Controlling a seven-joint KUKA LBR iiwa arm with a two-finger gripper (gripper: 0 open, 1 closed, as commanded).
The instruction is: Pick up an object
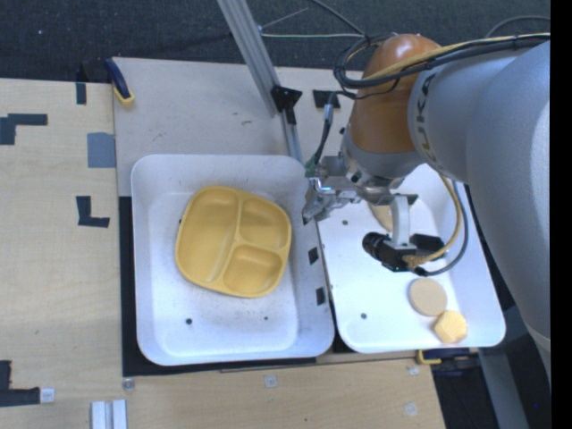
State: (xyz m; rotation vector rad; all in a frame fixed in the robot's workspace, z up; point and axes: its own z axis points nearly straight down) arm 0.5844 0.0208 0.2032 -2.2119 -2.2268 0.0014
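Gripper sits low over the seam between the two bins, at the back right corner of the left bin, just beside the rim of the yellow divided plate. From my camera view I cannot tell how far open it is, nor whether it has hold of anything. I see the arm coming in from the right, its broad grey body crossing above the right bin. The orange band rides above the wrist, which points downward and toward the left. The plate lies flat in the left bin with its compartments facing up, turned a little askew and nearer the back than the front. In the right bin a tan disc lies toward the front right corner. A yellow chunk sits just beside it, closer to the front rim, and both are well apart from the gripper. A thin metal pole slants down from the top of the view to the bench behind the bins, near the gripper.
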